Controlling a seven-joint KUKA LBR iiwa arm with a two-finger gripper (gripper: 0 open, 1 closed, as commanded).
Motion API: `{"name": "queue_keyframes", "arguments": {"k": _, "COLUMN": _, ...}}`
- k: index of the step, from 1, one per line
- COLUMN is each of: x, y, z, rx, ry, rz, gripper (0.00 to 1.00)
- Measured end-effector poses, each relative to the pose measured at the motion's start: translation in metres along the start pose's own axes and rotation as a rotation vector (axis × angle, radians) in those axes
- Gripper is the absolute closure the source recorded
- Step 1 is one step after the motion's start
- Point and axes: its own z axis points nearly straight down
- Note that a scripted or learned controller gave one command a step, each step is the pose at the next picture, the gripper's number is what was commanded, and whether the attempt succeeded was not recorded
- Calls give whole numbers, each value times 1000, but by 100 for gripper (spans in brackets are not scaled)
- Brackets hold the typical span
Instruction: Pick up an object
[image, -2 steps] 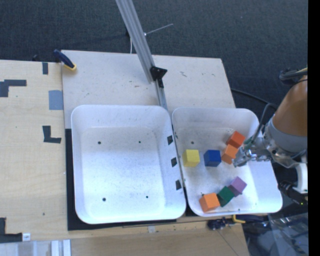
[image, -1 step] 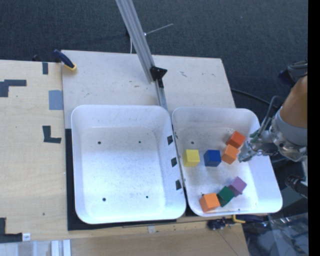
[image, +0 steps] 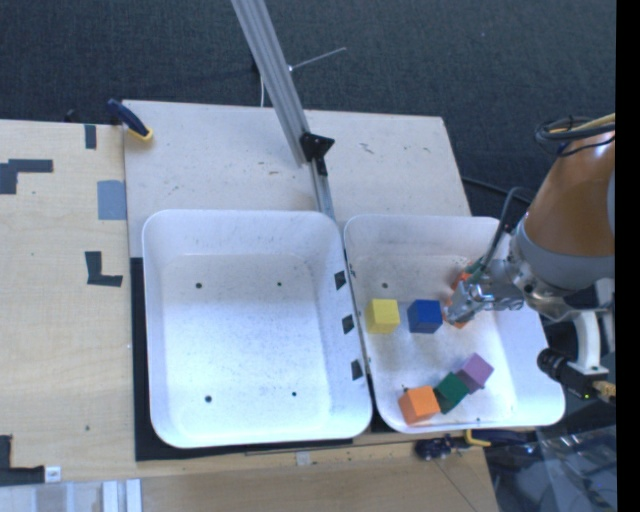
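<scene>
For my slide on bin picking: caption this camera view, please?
KUKA gripper hovers beside a blue cube in the right bin, near yellow, orange, green and purple blocks.

right shallow white bin (image: 500, 236): holds all blocks | yellow cube (image: 383, 316) left of blue cube (image: 425, 316), just beside | gripper (image: 462, 305) just right of blue cube | orange cube (image: 420, 403), green cube (image: 455, 389), purple cube (image: 477, 371) clustered at near side | left shallow white bin (image: 160, 300) alongside
</scene>
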Motion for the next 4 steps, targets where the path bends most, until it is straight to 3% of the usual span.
{"name": "queue_keyframes", "arguments": {"k": 2, "x": 105, "y": 15, "z": -13, "rx": 0, "ry": 0, "rz": -2, "gripper": 100}}
{"name": "queue_keyframes", "arguments": {"k": 4, "x": 201, "y": 26, "z": 15, "rx": 2, "ry": -2, "rz": 0, "gripper": 100}}
